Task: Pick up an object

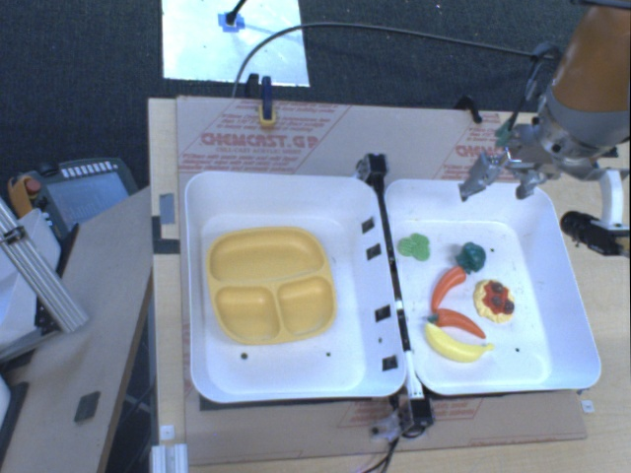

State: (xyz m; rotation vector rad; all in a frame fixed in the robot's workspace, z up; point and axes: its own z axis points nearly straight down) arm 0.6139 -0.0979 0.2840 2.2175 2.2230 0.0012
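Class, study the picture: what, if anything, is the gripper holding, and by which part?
Nothing is held. The gripper, fingers spread, hangs over the right bin's far edge.

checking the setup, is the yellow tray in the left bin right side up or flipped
Right side up: the yellow tray shows its three hollow compartments facing up.

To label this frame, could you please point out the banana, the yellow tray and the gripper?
banana (455,345): camera view, middle of its body.
yellow tray (268,256): camera view, large upper compartment.
gripper (501,182): camera view, midway between fingertips.
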